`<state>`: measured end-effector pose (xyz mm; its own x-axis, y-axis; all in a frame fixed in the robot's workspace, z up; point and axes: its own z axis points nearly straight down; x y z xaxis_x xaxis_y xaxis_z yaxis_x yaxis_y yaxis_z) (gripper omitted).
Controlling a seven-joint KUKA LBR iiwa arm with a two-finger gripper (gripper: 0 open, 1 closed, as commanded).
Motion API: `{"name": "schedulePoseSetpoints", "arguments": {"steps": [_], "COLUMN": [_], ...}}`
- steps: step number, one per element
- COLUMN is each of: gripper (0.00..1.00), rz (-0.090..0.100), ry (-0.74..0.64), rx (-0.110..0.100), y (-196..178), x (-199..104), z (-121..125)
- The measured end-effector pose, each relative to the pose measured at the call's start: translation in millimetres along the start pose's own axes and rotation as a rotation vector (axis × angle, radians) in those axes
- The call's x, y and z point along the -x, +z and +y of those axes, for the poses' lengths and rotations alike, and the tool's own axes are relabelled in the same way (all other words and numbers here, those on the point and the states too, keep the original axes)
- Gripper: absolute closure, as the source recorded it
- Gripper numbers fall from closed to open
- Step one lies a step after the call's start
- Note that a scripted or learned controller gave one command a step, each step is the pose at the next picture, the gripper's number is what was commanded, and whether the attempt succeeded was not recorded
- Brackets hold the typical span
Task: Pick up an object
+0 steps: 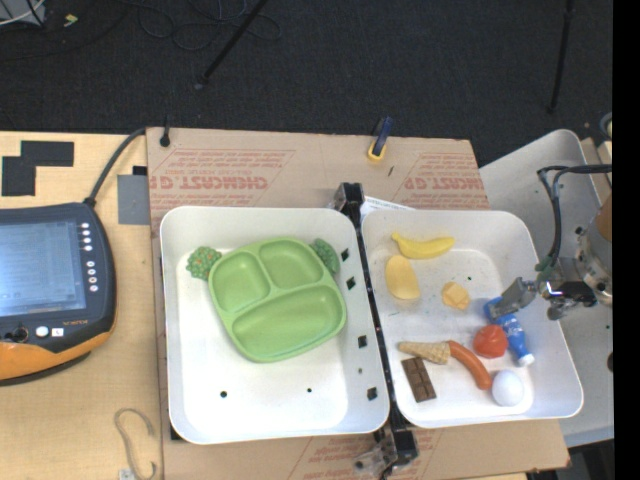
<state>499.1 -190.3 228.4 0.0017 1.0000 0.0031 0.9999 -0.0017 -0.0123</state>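
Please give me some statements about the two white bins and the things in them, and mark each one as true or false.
1. The green divided plastic plate lies in the left white bin. True.
2. The yellow toy banana lies in the left bin. False: it lies in the right white bin.
3. The white egg-shaped toy lies near the right bin's front right corner. True.
4. The brown chocolate bar toy rests on the green plate. False: it lies on the right bin's floor.

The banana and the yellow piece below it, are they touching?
Apart. The camera view shows a strip of white bin floor between the banana and the yellow piece below it.
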Motion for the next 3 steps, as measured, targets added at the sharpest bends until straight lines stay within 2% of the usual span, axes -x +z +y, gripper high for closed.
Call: {"name": "schedulePoseSetpoints", "arguments": {"steps": [1,2,3], "gripper": [0.0,0.0,0.0], "rz": [-0.003,0.0,0.0], "ry": [-0.002,-0.003,-0.003], "rx": [0.011,0.005,0.006], "y": [-5,56,99], "x": [0,-3,-7], "z": [2,-5,-4]}}
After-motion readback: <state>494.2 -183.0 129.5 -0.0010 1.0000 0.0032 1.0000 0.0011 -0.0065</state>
